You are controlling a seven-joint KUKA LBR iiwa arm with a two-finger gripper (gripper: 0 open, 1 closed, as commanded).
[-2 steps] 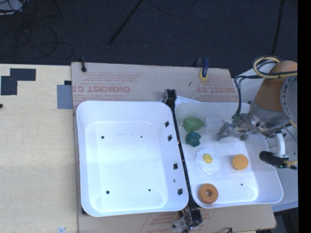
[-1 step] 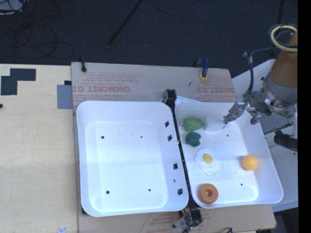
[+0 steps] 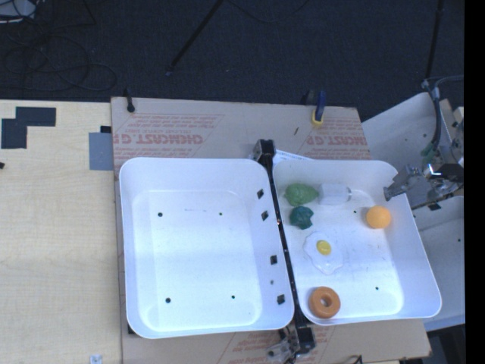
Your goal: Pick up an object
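Two white bins (image 3: pixel 193 177) sit on cardboard (image 3: pixel 227 131) over dark floor (image 3: pixel 227 36).

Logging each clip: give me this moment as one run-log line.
gripper: at right bin's far-right rim, nothing seen held | right bin: orange ball, fried egg, doughnut, two green items | pick: not yet done

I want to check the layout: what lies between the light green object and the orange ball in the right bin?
In the camera view, a clear, whitish object lies between the light green object and the orange ball.
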